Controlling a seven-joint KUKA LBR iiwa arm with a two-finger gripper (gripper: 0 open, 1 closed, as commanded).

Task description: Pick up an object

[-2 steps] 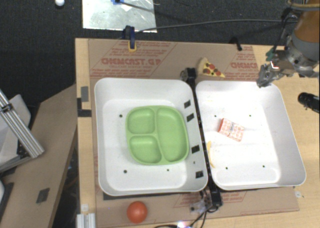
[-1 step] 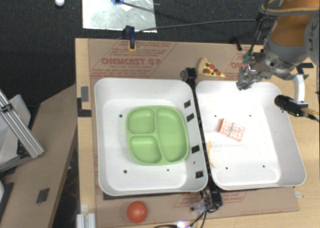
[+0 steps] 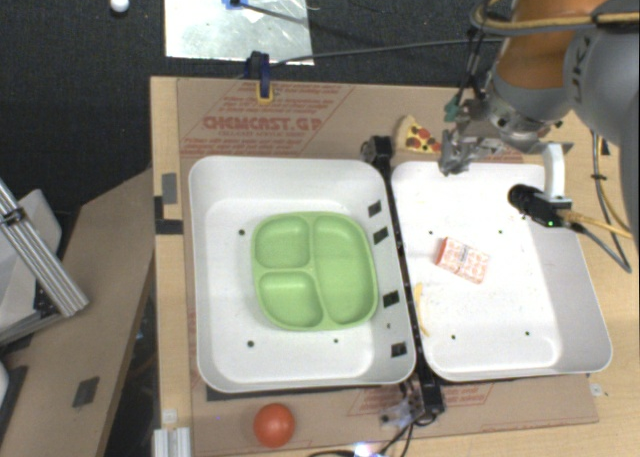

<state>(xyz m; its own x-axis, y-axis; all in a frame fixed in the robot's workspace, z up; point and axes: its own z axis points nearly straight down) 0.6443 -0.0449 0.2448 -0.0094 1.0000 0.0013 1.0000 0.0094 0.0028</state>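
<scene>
1. Nearest the camera, one small round orange-red ball [image 3: 273, 424] sits on the bench's front edge, outside both bins, just past the front rim of the left bin [image 3: 215, 245].
2. One small flat packet, white with a pink-red pattern [image 3: 462, 259], lies near the middle of the right bin [image 3: 570, 295]; it looks like the likeliest thing to pick, lying alone with open floor on every side.
3. One thin pale yellowish scrap [image 3: 420, 307] lies by that bin's left wall, near the front.
4. The two-finger gripper [image 3: 458, 158] hangs over the right bin's back left corner, well apart from the packet; whether its fingers are parted I cannot tell, and nothing shows between them.
5. One pale green plastic tray with three compartments [image 3: 313, 270] rests in the middle of the left bin.
6. One pizza-slice-shaped toy [image 3: 417, 135] lies on the bench behind the right bin's back rim, probably out of play.
7. Two white bins stand side by side.
</scene>
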